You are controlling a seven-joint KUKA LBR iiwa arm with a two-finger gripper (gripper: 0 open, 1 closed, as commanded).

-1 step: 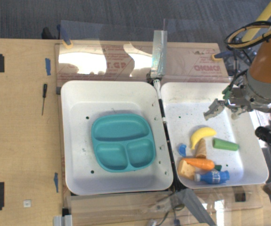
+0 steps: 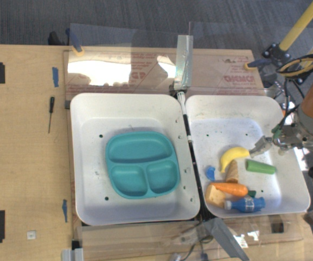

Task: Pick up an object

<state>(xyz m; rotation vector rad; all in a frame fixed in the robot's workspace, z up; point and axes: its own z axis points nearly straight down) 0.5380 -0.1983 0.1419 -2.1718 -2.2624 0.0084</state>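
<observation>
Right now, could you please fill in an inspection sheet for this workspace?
Surface: brown bench bearing left bin and right bin.
Job's things: in the right bin, banana, green block, carrot, blue bottle, small blue piece.
Clutter: teal divided plate in the left bin; screwdriver on the bench.
Grippers: gripper low over the right bin, beside the banana.
Cables: black and yellow cables at right.
Surroundings: grey floor.
</observation>
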